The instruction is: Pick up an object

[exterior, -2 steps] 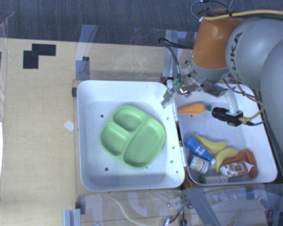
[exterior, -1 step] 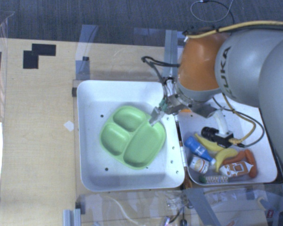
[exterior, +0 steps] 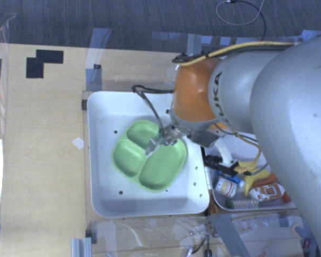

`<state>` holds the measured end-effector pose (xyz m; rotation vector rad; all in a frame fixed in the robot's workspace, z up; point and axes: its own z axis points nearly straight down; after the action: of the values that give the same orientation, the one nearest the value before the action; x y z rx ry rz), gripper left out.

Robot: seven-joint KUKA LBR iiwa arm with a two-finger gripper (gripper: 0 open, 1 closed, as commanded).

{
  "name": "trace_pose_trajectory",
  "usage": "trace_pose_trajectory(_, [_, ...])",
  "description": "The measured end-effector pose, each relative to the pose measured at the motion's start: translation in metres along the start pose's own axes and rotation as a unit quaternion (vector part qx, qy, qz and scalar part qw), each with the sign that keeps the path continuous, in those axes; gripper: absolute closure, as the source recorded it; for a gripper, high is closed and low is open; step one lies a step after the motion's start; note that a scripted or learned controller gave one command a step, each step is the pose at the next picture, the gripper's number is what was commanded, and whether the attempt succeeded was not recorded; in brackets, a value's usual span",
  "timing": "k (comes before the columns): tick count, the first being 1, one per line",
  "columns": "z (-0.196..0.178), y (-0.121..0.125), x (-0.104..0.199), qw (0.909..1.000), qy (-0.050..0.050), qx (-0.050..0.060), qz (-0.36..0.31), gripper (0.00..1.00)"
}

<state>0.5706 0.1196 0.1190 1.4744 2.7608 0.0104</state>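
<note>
A light green plate (exterior: pixel 150 157) with three compartments lies in the left white bin (exterior: pixel 104 143). My gripper (exterior: pixel 159 142) hangs over the plate's middle, where the dividers meet, its fingertips low and close to the plate's surface. The grey arm with its orange band (exterior: pixel 195 95) comes in from the right and hides the bin's far right corner. The fingers look small and dark against the green.
The right bin (exterior: pixel 224 199) holds several small items, among them a yellow piece (exterior: pixel 254 175), an orange and white packet (exterior: pixel 267 191) and a small bottle (exterior: pixel 227 186). Dark cables (exterior: pixel 150 103) run from the wrist over the left bin. Black marks (exterior: pixel 43 62) lie on the bench at far left.
</note>
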Motion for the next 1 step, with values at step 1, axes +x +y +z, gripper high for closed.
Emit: trace_pose_trajectory(1, [0.0104, 0.0044, 0.0199, 0.9985, -0.011, -0.018, -0.051, 0.0])
